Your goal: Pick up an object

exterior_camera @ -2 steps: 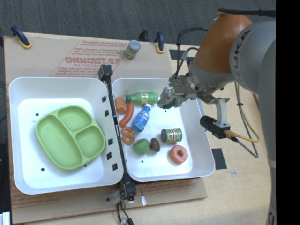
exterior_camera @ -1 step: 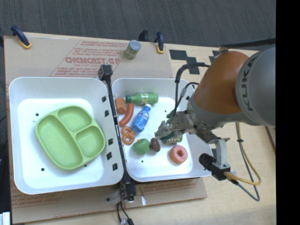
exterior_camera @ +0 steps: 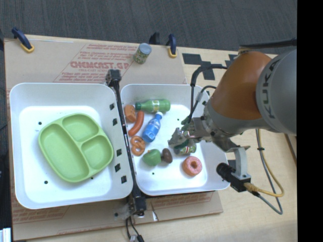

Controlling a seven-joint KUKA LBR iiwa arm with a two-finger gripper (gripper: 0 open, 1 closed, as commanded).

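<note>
The right bin (exterior_camera: 202,183) holds several toy foods: a green bottle (exterior_camera: 153,105), a blue bottle (exterior_camera: 152,127), an orange sausage (exterior_camera: 137,123), a pretzel (exterior_camera: 137,144), a green fruit (exterior_camera: 151,158), a small brown piece (exterior_camera: 166,156) and a pink-frosted donut (exterior_camera: 192,166). My gripper (exterior_camera: 180,140) is low in the middle of this bin, just right of the blue bottle. A small can with a green and red label (exterior_camera: 187,147) lies right under it, partly hidden by the wrist. The view does not settle whether the can is held.
The left bin (exterior_camera: 20,180) holds a light green divided plate (exterior_camera: 75,146). A small jar (exterior_camera: 143,53) stands on the cardboard behind the bins, with blue clamps (exterior_camera: 171,44) along the back edge. The arm's bulk covers the right bin's right side.
</note>
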